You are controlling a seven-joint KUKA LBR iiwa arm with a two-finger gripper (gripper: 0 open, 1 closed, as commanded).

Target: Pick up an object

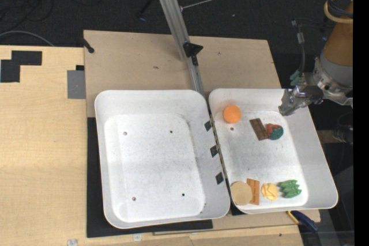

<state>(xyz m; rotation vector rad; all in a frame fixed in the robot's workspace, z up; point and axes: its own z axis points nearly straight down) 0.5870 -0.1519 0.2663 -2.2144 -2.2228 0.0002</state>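
Observation:
The right bin (311,141) holds an orange ball (232,114) near its far left. A brown block (259,128) lies beside a red and teal toy (275,131) in the middle. Along the near edge sit a tan round piece (241,193), an orange-brown slab (253,190), a yellow toy (269,191) and a green toy (289,188). My gripper (288,105) hangs at the bin's far right corner, up and right of the red and teal toy, with nothing seen between its fingers.
The left bin (109,141) lies beside the right one, with black clips (214,150) along the shared rim. A slanted metal rail (173,14) rises behind the bins. The arm (337,60) enters from the right.

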